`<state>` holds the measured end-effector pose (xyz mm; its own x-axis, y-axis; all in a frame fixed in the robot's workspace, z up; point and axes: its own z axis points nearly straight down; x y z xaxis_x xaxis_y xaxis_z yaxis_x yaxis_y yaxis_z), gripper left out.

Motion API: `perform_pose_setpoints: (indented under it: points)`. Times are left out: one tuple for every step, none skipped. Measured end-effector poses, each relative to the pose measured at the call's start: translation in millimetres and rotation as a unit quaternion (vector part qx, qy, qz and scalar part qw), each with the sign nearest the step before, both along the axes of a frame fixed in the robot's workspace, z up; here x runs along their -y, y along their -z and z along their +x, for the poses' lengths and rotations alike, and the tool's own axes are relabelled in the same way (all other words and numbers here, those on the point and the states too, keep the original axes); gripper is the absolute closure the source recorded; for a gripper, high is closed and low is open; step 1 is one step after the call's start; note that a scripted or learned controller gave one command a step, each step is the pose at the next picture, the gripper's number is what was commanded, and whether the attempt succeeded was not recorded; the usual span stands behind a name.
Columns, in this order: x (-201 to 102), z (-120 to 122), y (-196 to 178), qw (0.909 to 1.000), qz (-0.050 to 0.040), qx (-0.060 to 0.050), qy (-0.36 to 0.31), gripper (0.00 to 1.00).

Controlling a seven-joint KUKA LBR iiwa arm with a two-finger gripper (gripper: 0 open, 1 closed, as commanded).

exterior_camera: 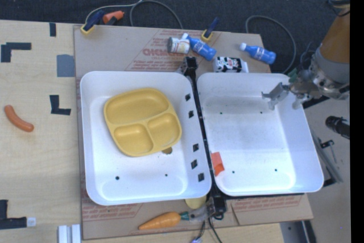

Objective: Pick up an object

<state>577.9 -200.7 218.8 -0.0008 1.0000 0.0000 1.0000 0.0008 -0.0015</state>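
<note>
The grey two-finger gripper [286, 95] is hovering with open, empty jaws over the right shallow white bin [301, 182]; the yellow divided plastic plate [142, 120] is lying ungrasped.

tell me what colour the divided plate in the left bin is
Yellow: the three-compartment plastic plate, clearest in the camera view.

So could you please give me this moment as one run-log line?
stage: approach | gripper: over right bin, holding nothing | yellow plate: in left bin, untouched
</note>
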Motion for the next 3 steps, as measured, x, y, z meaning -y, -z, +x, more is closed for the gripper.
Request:
perform_pose_setpoints:
  points:
    - [-59,-43,128,1.0,0.0029,-0.006,-0.001,0.0]
    - [-15,66,80,1.0,-0.0027,0.006,-0.001,0.0]
    - [-53,-24,134,1.0,-0.0018,0.003,0.0,0.0]
